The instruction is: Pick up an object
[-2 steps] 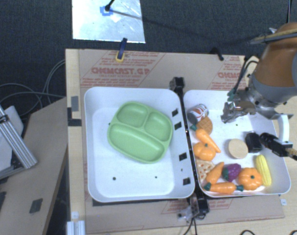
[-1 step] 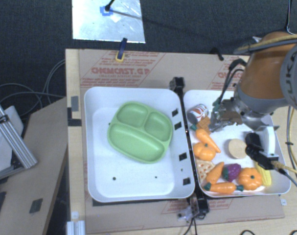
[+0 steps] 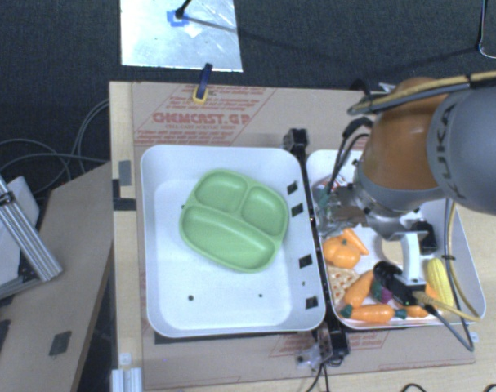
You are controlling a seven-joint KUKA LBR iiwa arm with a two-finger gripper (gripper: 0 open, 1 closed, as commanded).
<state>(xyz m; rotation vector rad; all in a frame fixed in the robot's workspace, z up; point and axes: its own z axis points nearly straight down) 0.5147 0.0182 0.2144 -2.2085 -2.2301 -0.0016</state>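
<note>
Biggest thing in the room is the grey KUKA arm (image 3: 444, 149) with its orange band, reaching in from the right and hanging low over the right bin (image 3: 319, 163). Under both bins lies a brown cardboard sheet (image 3: 207, 117) with red lettering. The left bin (image 3: 223, 300) holds just one item, a green divided plate (image 3: 234, 219), sitting a bit tilted near the middle.

The gripper (image 3: 336, 211) is down at the upper left part of the right bin, close to the wall between the two bins. The wrist blocks the view, so I honestly can't tell if it's open or closed, or whether it has anything.

The pickable stuff is all toy food in the front half of the right bin: a yellow corn cob (image 3: 440, 280) along the right wall, an orange toy vegetable (image 3: 343, 252) just below the gripper, a carrot (image 3: 359, 288) lying slantwise, a second carrot (image 3: 373, 314) by the front wall, and a waffle-pattern cracker (image 3: 337, 281) touching the first carrot.
</note>
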